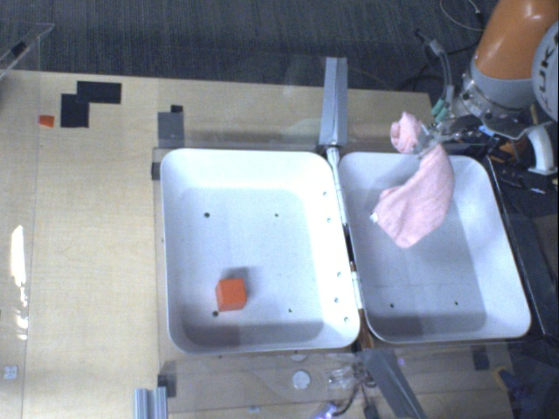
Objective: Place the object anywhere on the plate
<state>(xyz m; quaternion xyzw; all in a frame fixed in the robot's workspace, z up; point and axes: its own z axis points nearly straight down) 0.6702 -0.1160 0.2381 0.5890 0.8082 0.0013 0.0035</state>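
The gripper (434, 127) sits at the far rim of the right-hand bin (454, 321), and it has a pink cloth (417, 201) pinched between its fingers, near the cloth's upper end. A small bunched knot of fabric sticks out just beside the jaws on the side toward the divider, while the bulk of the cloth hangs below and trails down toward the bin floor. I can't tell whether its lower corner is touching the floor or just clear of it.

Farther out, across the divider and well away from the jaws, the left-hand bin (262, 182) holds a small orange block (231, 294) near its front corner.

The hold looks thin to me. With so much loose cloth dangling from one pinched corner, a quick swing could let it slide free, or the trailing end could drag on the bin rim and pull it out.
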